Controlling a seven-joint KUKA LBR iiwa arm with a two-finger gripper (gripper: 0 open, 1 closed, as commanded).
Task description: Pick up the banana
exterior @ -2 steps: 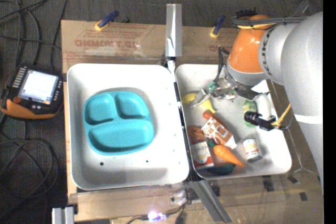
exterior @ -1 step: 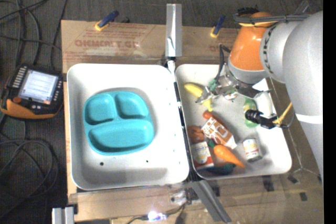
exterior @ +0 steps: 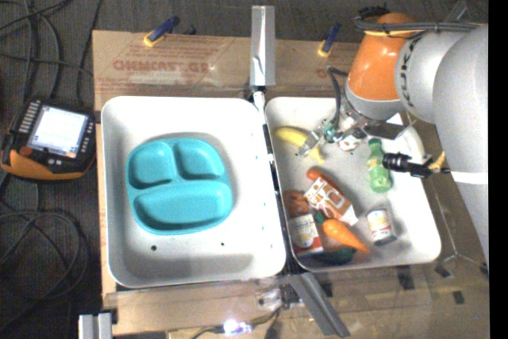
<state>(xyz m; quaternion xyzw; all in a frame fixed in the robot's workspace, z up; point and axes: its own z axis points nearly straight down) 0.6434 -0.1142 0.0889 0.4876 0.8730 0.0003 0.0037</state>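
The yellow banana lies in the right bin, near its back left corner and close to the dividing wall. My gripper hangs low over the bin just to the right of the banana, at its right end. The grey arm with its orange band comes in from the right, above the bin's back edge. From this angle the wrist hides how the gripper meets the banana.
The right bin also holds a green bottle, a red and white box, two carrots, a small can and a jar. A teal divided tray sits in the left bin. A handheld pendant lies off the bench at left.
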